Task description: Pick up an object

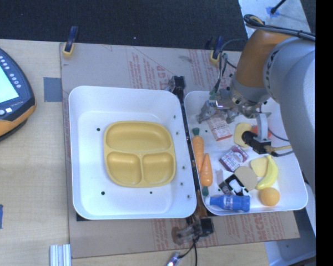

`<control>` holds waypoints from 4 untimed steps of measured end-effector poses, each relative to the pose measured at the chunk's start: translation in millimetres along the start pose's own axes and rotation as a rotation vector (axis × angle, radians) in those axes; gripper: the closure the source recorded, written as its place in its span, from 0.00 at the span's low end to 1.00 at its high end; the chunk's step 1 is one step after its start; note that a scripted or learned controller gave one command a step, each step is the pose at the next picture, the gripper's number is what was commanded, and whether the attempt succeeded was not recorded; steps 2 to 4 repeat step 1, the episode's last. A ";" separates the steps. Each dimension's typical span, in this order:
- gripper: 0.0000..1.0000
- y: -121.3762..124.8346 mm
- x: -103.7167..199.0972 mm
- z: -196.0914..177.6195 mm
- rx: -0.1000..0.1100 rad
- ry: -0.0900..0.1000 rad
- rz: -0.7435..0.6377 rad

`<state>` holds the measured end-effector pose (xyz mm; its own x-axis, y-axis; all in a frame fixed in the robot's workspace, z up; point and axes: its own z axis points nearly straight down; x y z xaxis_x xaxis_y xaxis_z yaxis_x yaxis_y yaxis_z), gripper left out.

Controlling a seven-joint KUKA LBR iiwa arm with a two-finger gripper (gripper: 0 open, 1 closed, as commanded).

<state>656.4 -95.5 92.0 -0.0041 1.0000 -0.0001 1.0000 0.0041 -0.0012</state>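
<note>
Right white shallow bin point(293, 206): two-finger gripper point(217, 111) lowered at far-left corner beside small red-and-white packet point(218, 129), likely its target; jaws' state cannot be told; yellow divided tray point(139, 152) occupies left bin.

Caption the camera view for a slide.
Gripper hovers over the cluttered right bin; yellow divided tray sits in the left bin.
</note>
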 end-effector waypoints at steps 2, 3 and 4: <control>1.00 0.5 -0.6 -10.9 0.000 -0.001 -0.003; 1.00 0.5 -0.6 -10.9 0.000 -0.001 -0.003; 1.00 0.5 -0.6 -10.9 0.000 -0.001 -0.003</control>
